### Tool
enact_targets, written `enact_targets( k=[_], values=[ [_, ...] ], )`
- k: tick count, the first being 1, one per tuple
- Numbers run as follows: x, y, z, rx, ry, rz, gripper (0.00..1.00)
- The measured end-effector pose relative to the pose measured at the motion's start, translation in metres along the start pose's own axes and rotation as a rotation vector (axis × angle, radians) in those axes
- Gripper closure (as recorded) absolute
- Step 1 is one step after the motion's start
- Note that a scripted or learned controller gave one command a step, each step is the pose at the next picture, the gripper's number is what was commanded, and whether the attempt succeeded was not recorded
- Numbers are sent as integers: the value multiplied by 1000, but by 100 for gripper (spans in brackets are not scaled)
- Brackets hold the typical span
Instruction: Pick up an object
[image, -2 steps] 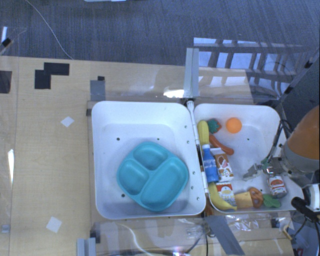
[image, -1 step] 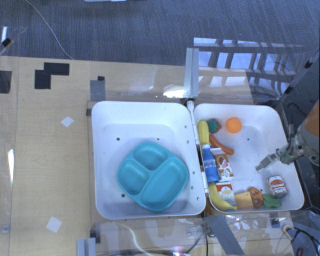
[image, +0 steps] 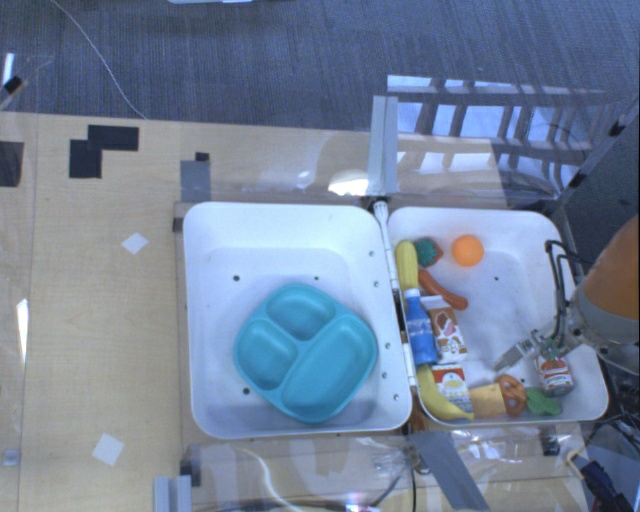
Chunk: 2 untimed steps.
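The right bin (image: 520, 235) holds several small objects. An orange ball (image: 466, 250) lies at its far side beside a green item (image: 428, 250) and a carrot (image: 446, 291). A long banana (image: 405, 264) runs along the left wall, partly under a blue tube (image: 420, 331). Two red-and-white cartons (image: 447, 335) lie beside them. A small red-labelled can (image: 556, 375) stands at the near right, with a green piece (image: 545, 403) and an orange toy (image: 511, 392) in front. My gripper (image: 535, 350) hangs low just left of and above the can, with nothing seen held.
The left bin (image: 215, 250) holds a teal divided plate (image: 305, 350). The arm's orange band (image: 612, 285) overhangs the right bin's right wall. A metal frame (image: 480, 130) stands behind the bins. A yellow bun-like piece (image: 485, 400) lies by the near wall.
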<state>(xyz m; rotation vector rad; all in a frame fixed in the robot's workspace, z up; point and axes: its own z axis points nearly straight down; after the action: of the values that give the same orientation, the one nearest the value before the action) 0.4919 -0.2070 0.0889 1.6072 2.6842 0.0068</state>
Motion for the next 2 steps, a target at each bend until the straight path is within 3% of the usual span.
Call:
enact_targets(
  k=[1,2],
  values=[
    [2,-2,-3,4,7,-446,0],
    [-16,39,-41,6,6,-25,0]
  ],
)
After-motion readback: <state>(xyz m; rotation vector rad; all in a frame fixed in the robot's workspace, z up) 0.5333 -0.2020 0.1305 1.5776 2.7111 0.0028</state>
